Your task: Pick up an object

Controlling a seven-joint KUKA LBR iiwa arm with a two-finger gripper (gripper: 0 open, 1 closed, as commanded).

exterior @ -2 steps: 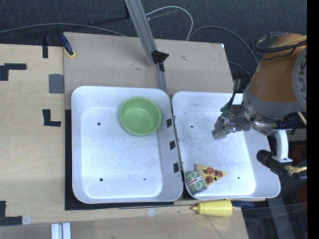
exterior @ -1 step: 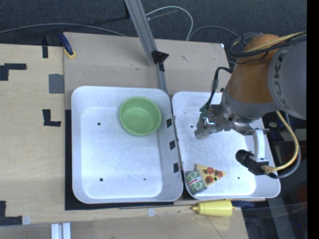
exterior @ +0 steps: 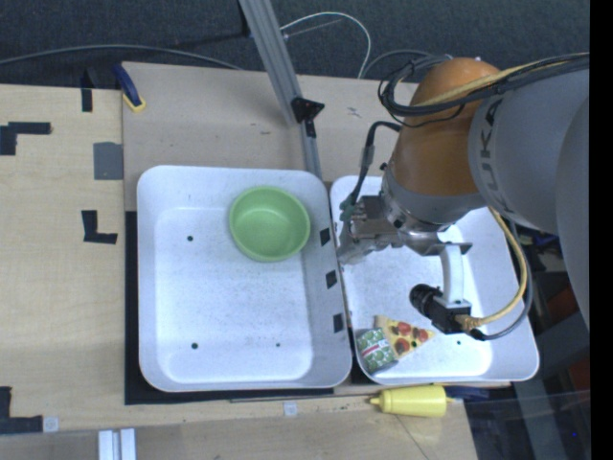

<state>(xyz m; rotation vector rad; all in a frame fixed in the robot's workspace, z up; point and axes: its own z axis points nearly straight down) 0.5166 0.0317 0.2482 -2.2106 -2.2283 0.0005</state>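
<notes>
Camera view: pizza-slice toy (exterior: 407,334) + green packet (exterior: 375,349) at 6 o'clock edge of right bin (exterior: 498,353). Gripper (exterior: 356,238) sits toward 11 o'clock from slice, well apart; grip state can't tell. Slice long axis approx 9–3. Green bowl (exterior: 269,222) in left bin (exterior: 172,295).

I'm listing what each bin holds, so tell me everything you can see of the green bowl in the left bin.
The green bowl is a small, round, pale green bowl that looks like matte plastic. It stands upright with its mouth facing up, and nothing shows inside it. It sits on the floor of the left bin, in the far part toward the right wall, close to that wall, though contact cannot be told. It touches nothing else; the gripper is apart from it, over the right bin.
</notes>
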